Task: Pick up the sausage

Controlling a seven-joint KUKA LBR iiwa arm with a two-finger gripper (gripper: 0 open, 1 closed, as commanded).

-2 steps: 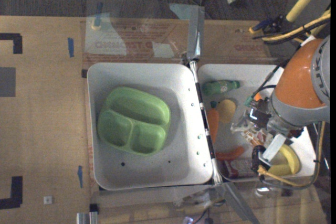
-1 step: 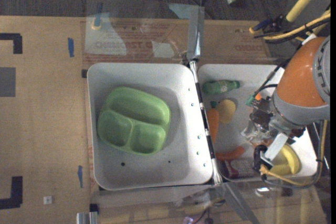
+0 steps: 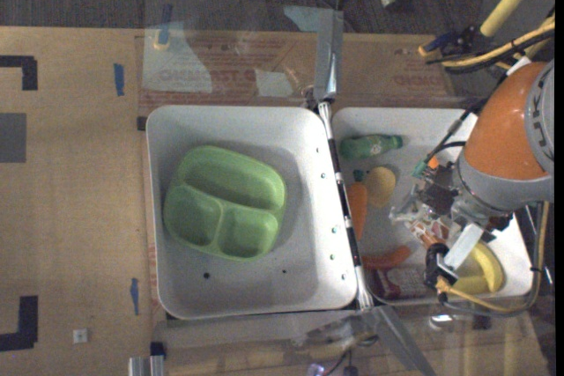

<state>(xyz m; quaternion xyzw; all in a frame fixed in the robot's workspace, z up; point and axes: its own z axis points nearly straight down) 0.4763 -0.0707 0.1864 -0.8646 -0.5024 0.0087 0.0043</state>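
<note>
Nearest the front edge of the right bin point(image 3: 414, 121) lies the sausage point(image 3: 388, 258), a reddish-orange length lying crosswise close to the bin's front-left corner, with a dark reddish packet point(image 3: 402, 281) just in front of it. Beside it, toward the front-right corner, there's a banana point(image 3: 483, 272), and the arm point(image 3: 502, 145) comes in over the bin's right edge, its wrist hanging low between the banana and the sausage. The jaws sit down in that clutter, and whether they're released or clenched I cannot tell. Nothing shows as grasped.

Now the sausage itself: it looks light, smooth-skinned and probably a bit slippery, likely a toy with some give. My call is to take it across the middle, squeezing its narrow width, so it doesn't pivot or squirt out an end. The packet and banana crowd the approach.

Further back, a carrot point(image 3: 357, 211) runs along the bin's left wall, a pale yellow round thing point(image 3: 381, 183) just beside it. At the back edge rests a green bottle point(image 3: 370, 144).

Over in the left bin point(image 3: 176, 123), a green divided tray point(image 3: 226, 201) sits near the middle. Beyond both bins, the counter point(image 3: 70, 189) carries blue tape point(image 3: 118, 78).
</note>
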